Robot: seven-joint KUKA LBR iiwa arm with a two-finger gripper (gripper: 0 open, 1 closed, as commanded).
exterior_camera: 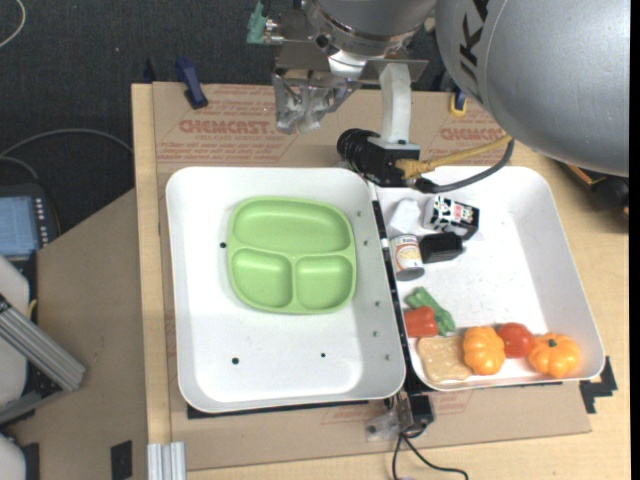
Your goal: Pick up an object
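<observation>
The right bin [560, 230] holds the pickable things, most of them gathered along its near edge and left wall. A small black-and-white carton [452, 213] lies tilted near the far left corner, with a black block [441, 247] just beside it and a small white jar with a reddish label [406, 254] standing against the left wall. Nearer, a red pepper with a green stem [424, 315] lies on its side. Below it sits a tan bread slice [443, 359], touching an orange bell pepper [483, 349], then a red tomato [515, 339] and an orange pumpkin [555, 354] in a row. The left bin [200, 268] carries a green divided plate [292, 254], lying flat, three compartments facing up.
</observation>
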